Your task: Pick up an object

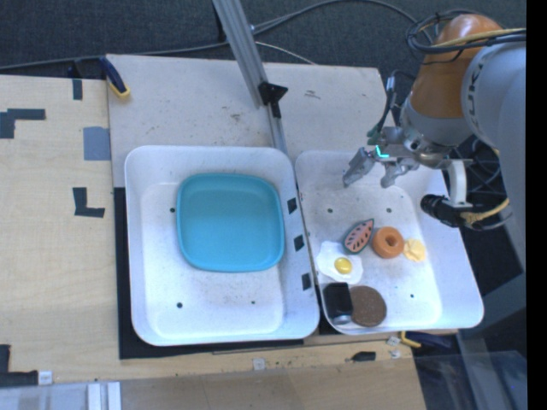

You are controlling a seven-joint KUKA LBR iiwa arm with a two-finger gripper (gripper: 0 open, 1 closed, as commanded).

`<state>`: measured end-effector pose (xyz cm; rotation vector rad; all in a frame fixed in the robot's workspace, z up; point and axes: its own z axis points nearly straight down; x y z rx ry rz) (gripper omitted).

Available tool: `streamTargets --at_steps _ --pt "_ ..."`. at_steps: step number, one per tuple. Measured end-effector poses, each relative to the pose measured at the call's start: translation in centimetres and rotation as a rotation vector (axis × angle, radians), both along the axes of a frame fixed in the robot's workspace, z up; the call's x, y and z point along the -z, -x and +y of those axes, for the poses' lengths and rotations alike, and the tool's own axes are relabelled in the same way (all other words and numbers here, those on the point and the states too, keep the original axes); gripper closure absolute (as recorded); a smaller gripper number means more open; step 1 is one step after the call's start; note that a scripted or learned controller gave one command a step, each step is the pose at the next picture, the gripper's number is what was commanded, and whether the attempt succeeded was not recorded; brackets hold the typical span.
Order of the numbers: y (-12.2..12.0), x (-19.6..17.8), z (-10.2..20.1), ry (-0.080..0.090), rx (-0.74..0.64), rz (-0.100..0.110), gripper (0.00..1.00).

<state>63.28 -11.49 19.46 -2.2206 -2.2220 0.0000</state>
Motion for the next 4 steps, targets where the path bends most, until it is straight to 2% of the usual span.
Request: streamTargets --at_steps 1,3,4 --pt "0.0 0.0 0.0 0.0 0.0 0.0 0.0" --pt "-0.1 8.7 0.5 0.0 0.0 0.003 0.0" --pt "-0.1 10.6 0.5 0.001 0.0 0.001 0.0"
